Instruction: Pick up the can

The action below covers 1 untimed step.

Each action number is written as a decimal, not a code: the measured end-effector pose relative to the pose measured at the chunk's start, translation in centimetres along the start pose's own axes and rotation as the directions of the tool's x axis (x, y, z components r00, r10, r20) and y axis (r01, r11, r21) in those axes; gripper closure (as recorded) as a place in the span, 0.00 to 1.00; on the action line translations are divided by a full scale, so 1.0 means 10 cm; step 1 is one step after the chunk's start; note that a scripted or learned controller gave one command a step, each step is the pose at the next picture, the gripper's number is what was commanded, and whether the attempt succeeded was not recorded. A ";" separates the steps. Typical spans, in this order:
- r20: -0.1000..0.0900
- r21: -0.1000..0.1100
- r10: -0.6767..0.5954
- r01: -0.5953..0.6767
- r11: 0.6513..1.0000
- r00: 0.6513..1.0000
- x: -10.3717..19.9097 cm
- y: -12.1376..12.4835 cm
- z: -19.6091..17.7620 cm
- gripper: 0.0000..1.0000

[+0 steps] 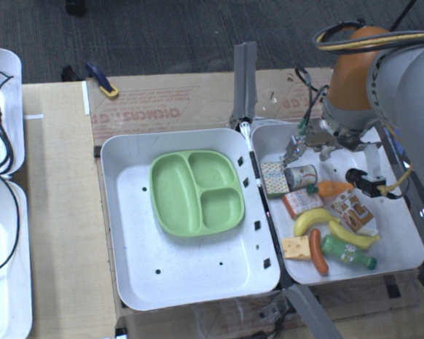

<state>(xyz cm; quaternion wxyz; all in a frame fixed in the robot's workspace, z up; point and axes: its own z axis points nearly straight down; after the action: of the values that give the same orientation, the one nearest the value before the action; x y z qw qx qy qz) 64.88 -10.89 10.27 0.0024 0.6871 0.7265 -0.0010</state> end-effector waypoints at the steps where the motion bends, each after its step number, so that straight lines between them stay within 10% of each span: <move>1: -0.005 0.004 0.105 -0.105 0.994 0.994 0.01 -0.26 0.11 0.00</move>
<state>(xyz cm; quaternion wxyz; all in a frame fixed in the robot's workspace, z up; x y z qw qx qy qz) 62.24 -10.98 9.14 -0.0006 0.7244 0.6894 -0.0007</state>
